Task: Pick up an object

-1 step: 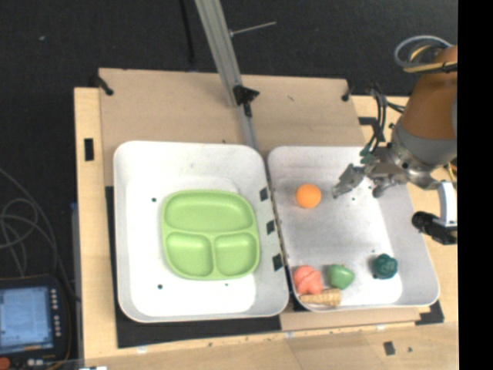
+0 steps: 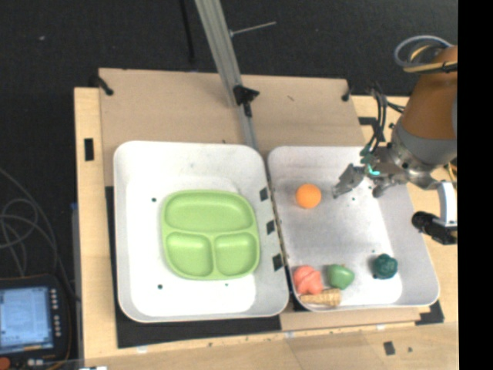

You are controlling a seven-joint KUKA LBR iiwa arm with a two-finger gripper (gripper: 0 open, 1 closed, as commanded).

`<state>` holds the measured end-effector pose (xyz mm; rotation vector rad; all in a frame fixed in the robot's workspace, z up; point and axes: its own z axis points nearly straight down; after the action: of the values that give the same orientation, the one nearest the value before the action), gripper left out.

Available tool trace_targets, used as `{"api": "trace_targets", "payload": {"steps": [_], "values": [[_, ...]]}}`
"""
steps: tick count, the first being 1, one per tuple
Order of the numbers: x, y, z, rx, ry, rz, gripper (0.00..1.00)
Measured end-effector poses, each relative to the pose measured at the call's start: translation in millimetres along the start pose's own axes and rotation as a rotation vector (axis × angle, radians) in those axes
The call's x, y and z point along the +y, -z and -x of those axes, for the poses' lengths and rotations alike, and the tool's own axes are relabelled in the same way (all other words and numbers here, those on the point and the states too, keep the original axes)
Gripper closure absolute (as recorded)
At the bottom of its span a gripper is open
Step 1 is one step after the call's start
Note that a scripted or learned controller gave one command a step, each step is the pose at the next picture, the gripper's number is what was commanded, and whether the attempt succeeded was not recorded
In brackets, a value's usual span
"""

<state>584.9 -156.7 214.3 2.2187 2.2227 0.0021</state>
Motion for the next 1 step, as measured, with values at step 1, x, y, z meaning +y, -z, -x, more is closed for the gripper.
{"api": "trace_targets", "payload": {"steps": [1], "values": [[8.8,-48.4,-1.8,-0.002,0.002,-0.004,0.00]]}}
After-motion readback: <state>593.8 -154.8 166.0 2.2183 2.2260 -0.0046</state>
